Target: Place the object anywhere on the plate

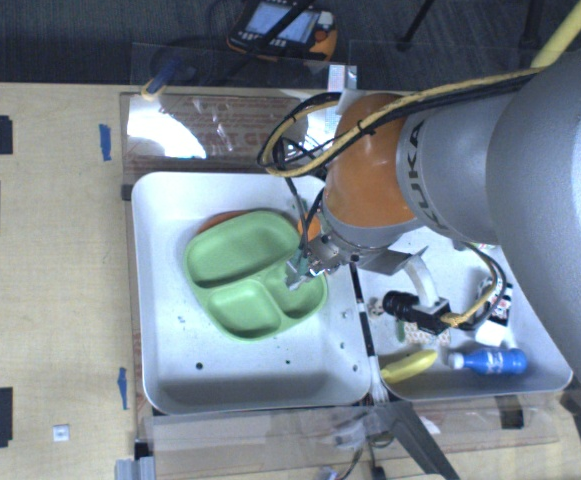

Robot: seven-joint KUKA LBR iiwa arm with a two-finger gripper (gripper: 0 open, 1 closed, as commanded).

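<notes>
A green divided plate (pixel 245 268) lies in the left bin (pixel 170 358), tilted a little. An orange thing (pixel 313 228) peeks out from behind the plate's far rim, mostly hidden by the plate and the arm. My gripper (pixel 302 266) hangs over the plate's right edge, just above the small right compartment. The wrist and its orange band cover what lies right behind it. I see nothing clearly between the gripper's tips.
In the right bin (pixel 545 373), a yellow banana-shaped object (pixel 410 365) and a blue and white bottle (pixel 490 360) lie near the front wall. The arm's grey body spans the right bin from above. A handheld device (pixel 282 26) rests beyond the bench.
</notes>
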